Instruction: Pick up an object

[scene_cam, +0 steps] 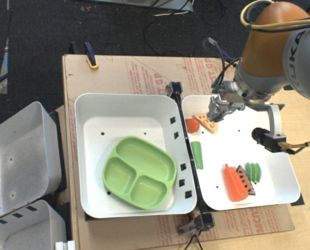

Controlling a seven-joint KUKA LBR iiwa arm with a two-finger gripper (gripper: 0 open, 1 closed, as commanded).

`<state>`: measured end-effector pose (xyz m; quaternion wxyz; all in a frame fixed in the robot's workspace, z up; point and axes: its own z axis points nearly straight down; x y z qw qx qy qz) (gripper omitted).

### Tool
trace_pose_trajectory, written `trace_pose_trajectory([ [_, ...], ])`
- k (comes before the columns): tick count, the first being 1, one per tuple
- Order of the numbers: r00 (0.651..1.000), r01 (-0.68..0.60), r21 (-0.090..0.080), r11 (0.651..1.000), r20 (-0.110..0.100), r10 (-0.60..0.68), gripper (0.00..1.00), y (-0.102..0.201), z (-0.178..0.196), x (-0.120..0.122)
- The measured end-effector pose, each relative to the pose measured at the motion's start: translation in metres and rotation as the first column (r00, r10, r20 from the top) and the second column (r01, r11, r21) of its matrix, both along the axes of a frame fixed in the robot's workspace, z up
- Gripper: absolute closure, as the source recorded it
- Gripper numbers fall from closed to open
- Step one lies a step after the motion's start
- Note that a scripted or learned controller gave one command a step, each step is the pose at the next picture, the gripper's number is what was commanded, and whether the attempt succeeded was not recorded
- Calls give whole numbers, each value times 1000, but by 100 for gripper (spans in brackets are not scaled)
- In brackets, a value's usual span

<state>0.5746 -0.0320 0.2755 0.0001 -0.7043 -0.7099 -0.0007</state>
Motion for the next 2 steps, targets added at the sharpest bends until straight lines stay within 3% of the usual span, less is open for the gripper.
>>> trace_pose_trajectory([
  [1, 1000, 0, 0, 1000, -4, 0, 100, 52, -20, 1],
  [2, 1000, 1, 0, 1000, 1, -1, 100, 97, -25, 20],
])
